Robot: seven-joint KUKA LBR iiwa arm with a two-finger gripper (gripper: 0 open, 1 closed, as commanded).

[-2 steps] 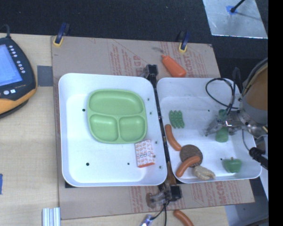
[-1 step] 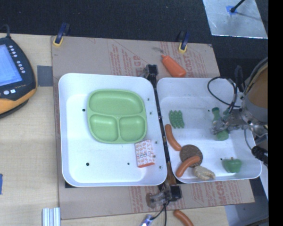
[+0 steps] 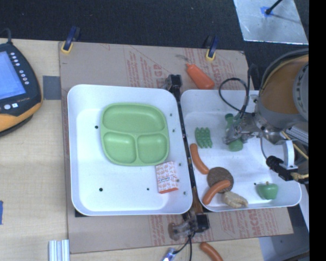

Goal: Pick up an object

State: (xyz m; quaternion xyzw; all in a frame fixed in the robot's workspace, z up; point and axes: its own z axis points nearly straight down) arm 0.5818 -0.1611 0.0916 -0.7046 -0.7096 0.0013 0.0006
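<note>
At the near edge of the wooden surface, an orange sausage-shaped toy is seen lying on the brown cardboard sheet, outside both bins. Just beyond it, a black clip is fitted where the two bins meet.

Within the right-hand shallow white bin, the nearest items are a beige lumpy toy and a small green apple-shaped toy. A second orange sausage-shaped toy is laid just beside a brown round disc, partly overlapping it. A third orange sausage-shaped toy is positioned along the left wall of this bin. Farther back, a green ridged block is located.

The end effector is lowered into the right-hand bin at mid-depth, over a small green object that is touching or just under its tip. Whether this object is gripped cannot be told, and the state of the end effector cannot be determined either.

Within the left-hand shallow white bin, a red-and-white printed packet is placed near the right wall, with a light green three-compartment plastic plate behind it.

Beyond the bins, an orange carrot-shaped toy is resting on the cardboard. At the far left, an orange-and-grey control pendant is placed on the surface.
</note>
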